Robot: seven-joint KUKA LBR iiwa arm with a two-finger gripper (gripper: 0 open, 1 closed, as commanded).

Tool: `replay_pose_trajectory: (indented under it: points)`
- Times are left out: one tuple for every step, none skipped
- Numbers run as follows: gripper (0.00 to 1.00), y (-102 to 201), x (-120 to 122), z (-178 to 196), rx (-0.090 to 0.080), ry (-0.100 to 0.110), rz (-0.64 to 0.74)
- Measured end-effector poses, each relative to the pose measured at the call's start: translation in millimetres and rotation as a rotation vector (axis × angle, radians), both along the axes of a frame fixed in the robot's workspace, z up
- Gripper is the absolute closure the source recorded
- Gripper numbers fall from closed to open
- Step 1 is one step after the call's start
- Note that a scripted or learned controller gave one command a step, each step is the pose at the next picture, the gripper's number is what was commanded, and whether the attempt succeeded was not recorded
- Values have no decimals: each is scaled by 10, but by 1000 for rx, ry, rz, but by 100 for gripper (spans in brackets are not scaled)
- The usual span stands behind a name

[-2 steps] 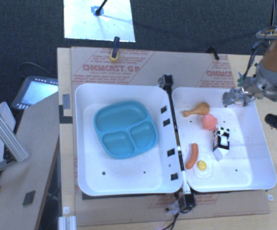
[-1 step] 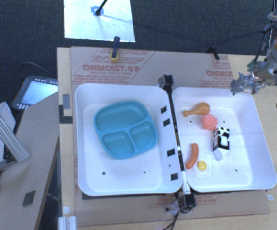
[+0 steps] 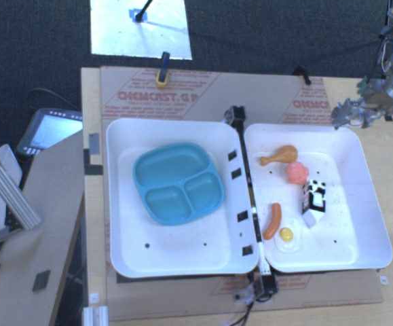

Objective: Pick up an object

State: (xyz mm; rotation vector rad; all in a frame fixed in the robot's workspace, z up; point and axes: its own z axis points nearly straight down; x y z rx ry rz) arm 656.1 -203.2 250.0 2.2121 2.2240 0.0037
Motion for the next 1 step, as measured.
replay_pose_trajectory:
  points:
    - [100, 439, -224, 12, 3, 4, 3]
